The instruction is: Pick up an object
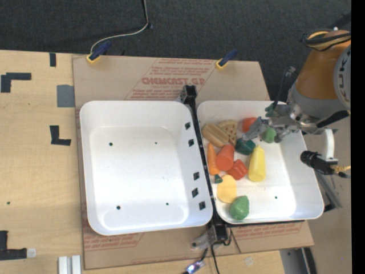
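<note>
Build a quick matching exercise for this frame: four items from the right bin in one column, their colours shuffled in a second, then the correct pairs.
Things:
1. corn-shaped piece
2. piece at the bin's near edge
3. carrot-like piece by the divider
4. waffle-like piece

Colours:
A. orange
B. tan
C. yellow
D. green

Pairs: 1-C, 2-D, 3-A, 4-B

Two shallow white plastic bins are set side by side on a brown cardboard sheet (165, 79); the left bin (137, 167) is bordered by the right bin (296, 201). Within the right bin, small plastic toy foods are clustered toward its left wall: a tan waffle-like piece (219, 132) at the back, an orange carrot-shaped piece (212, 160) beside the wall, a yellow corn-shaped piece (256, 164) further right, and a green rounded piece (239, 208) at the front
</note>
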Controlling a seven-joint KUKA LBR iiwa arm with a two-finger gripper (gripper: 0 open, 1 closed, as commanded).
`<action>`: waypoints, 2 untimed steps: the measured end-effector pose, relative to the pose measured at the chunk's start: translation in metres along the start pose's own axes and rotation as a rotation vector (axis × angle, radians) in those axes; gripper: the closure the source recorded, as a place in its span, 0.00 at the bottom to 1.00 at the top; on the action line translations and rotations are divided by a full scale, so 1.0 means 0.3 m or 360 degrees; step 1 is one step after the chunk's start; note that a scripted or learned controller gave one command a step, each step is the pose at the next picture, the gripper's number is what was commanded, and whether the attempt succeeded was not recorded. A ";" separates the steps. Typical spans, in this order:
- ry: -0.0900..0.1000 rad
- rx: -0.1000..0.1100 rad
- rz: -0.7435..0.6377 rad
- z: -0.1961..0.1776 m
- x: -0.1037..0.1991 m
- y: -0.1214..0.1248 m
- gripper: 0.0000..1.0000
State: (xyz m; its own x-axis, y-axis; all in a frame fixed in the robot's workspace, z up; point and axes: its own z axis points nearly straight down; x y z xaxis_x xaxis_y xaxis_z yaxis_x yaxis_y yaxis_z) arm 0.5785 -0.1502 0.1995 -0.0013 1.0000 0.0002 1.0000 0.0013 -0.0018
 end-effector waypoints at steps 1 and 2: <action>-0.0018 -0.0039 0.0004 0.312 0.106 0.106 0.00; -0.0022 -0.0042 0.0003 0.277 0.104 0.109 1.00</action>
State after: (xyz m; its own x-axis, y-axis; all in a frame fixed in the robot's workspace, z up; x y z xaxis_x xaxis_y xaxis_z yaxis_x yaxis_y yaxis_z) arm 0.6111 -0.1190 0.1163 0.0010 0.9999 -0.0135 0.9997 -0.0007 0.0244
